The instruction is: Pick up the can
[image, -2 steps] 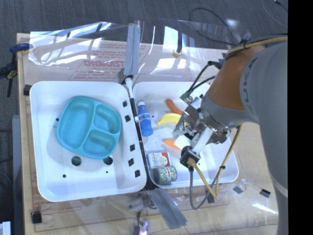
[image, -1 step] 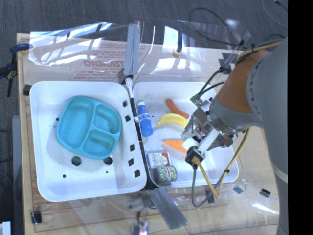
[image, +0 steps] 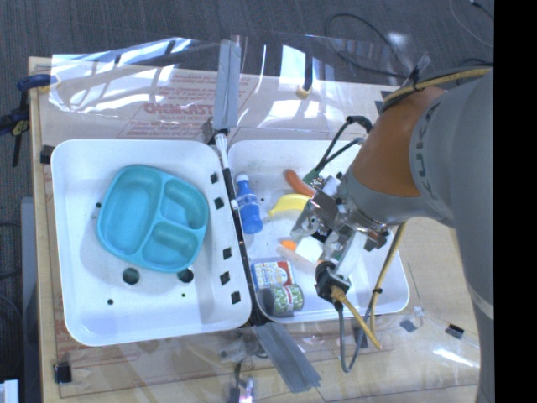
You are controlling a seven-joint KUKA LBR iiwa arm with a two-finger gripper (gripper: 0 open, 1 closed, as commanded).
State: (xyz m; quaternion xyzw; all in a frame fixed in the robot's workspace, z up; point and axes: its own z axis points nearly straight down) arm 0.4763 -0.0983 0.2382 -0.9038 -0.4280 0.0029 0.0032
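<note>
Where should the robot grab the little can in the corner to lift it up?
The small can with the green, red and white label seems to lie on its side in the near left corner of the right white bin, close against the walls. Probably best: come straight down from above and pinch its round middle, because the walls block the left and near sides.

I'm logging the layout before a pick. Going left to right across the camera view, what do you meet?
blue divided plate → blue bottle → can → robot arm
</note>
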